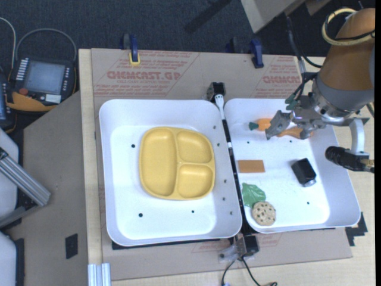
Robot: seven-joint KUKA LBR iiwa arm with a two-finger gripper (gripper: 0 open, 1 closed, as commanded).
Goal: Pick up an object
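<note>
Tool [290,126] hovers over carrot [271,124], near brown card [250,166], black block [303,171].

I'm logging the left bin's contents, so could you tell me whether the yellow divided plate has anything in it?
Empty: all three compartments of the yellow plate show bare yellow.

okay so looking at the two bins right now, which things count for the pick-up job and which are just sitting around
Part of the job:
gripper, over the right bin
orange carrot-like toy beside it
brown rectangular piece
black block
green leaf piece
cookie

Lying about:
yellow divided plate in the left bin
handheld screen unit
</note>
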